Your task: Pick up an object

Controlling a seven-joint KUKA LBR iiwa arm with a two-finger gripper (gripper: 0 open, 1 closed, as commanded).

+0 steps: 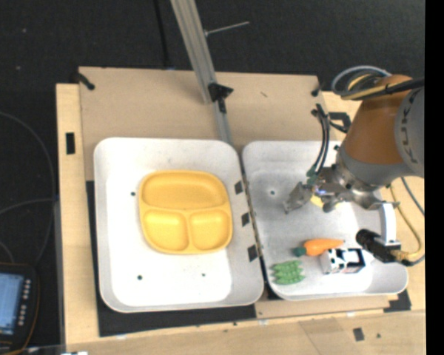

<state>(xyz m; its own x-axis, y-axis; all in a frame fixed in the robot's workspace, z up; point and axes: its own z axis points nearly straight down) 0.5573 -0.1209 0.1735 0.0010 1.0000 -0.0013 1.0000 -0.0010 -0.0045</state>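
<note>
In the right bin (281,161), the gripper (296,197) hangs low over the bin's middle, reaching in from the right under the orange-banded wrist. Nothing shows between its fingers. An orange toy carrot (322,246) with a green top lies below the gripper, toward the bin's front. A small white and black toy (343,259) sits just right of the carrot. A green ridged piece (288,273) lies near the bin's front left corner. All three things are apart from the gripper.
The left bin (118,220) holds a yellow divided plate (185,211) at its centre. A slanted metal pole (196,43) rises behind the bins. Dark clips line the wall between the two bins.
</note>
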